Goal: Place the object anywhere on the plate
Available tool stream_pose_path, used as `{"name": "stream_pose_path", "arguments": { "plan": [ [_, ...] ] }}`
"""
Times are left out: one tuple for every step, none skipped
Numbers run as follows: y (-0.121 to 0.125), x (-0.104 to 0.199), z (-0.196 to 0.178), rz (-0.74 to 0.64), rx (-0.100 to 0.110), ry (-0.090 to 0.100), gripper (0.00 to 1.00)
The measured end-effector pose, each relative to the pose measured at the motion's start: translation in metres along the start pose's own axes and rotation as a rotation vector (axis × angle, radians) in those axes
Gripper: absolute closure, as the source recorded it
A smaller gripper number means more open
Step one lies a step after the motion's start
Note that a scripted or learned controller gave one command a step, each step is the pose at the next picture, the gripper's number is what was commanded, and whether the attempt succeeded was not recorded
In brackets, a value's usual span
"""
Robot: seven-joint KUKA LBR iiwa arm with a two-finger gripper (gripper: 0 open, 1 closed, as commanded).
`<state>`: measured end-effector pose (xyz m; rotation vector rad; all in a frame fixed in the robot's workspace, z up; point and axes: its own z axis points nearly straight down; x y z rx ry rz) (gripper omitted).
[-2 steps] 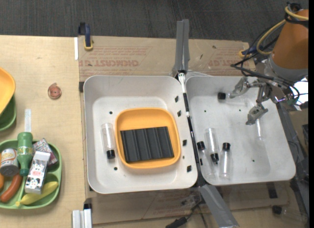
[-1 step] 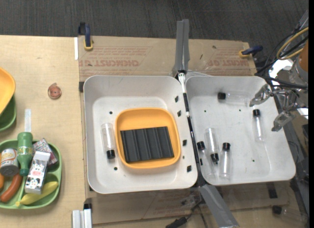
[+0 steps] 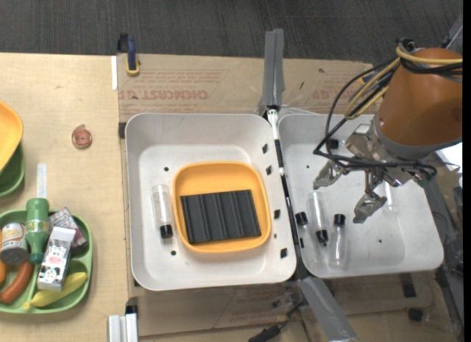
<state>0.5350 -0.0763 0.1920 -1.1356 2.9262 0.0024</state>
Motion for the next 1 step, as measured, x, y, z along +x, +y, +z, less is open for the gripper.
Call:
{"name": "stream_pose_path", "arguments": {
  "plan": [
    [-0.0558, -0.0014, -0.0122, -0.294, 0.001, -0.002, 0.0]
  ]
}}
